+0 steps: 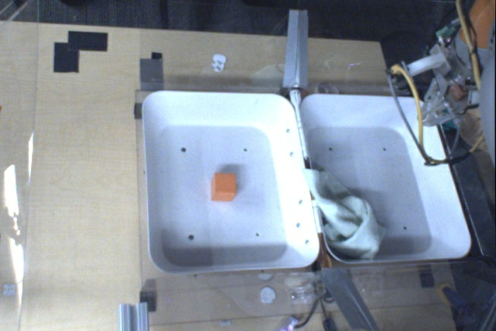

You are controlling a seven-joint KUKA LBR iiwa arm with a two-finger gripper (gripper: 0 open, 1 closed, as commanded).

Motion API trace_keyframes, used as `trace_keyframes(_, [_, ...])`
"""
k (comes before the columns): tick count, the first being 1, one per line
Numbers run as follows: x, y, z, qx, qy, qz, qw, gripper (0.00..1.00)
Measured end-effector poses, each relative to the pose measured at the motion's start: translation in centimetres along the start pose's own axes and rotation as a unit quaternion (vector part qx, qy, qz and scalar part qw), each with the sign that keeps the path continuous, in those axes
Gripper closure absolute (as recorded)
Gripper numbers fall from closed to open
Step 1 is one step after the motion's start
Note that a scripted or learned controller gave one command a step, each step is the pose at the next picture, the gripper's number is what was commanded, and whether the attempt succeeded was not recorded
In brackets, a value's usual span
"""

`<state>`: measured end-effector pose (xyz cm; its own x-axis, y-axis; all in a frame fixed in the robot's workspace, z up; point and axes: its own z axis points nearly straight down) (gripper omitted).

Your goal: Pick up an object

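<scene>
Cube [224, 187] sitting mid left bin [163, 167]: small, rigid, likely light; taking opposite flat sides. Gripper [446, 97] hovering at right bin's far right edge; grip unreadable.

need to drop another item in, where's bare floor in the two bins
Left bin: bare all round the orange block at its middle. Right bin: far half and right side bare; crowded at the near-left corner, where the crumpled cloth lies against the divider.

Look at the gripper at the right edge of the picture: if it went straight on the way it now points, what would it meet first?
The gripper seems to point down and slightly left, so it would probably first meet the bare floor of the right-hand shallow white plastic bin, near its right rim. Depth is unclear from one view, and its exact heading is hard to read.
</scene>
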<state>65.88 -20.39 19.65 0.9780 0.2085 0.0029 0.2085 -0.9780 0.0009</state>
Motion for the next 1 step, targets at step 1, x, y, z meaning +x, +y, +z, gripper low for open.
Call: trace_keyframes(1, [0.22, 0.03, -0.01, 0.000, 0.000, -0.001, 1.0000, 1.00])
